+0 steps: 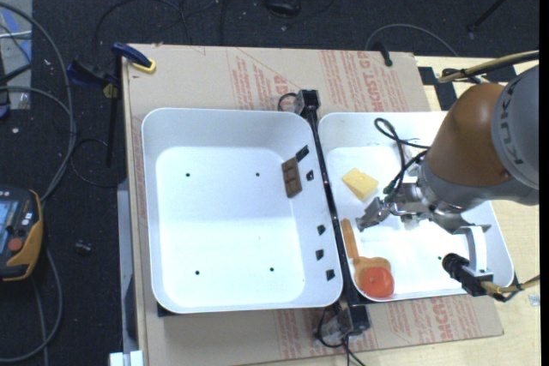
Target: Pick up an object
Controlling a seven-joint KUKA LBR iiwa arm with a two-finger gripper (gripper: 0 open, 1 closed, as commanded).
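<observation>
My gripper (371, 217) hangs low over the middle of the right bin (369, 129), its fingers pointing left. A pale yellow block (360, 183) lies just up and left of it, apart from the fingers. A wooden spoon-like piece with an orange handle (349, 239) and a red round head (376, 279) lies at the bin's near left corner, below the gripper. A small brown bar (292, 177) rests against the right wall of the left bin (171, 133). Nothing shows between the fingers.
The divider between the two bins (324, 201) carries several small black clips. The arm's orange and grey body (480, 150) covers the right bin's right side. Cables lie on the dark floor beyond the cardboard-topped bench (257, 69).
</observation>
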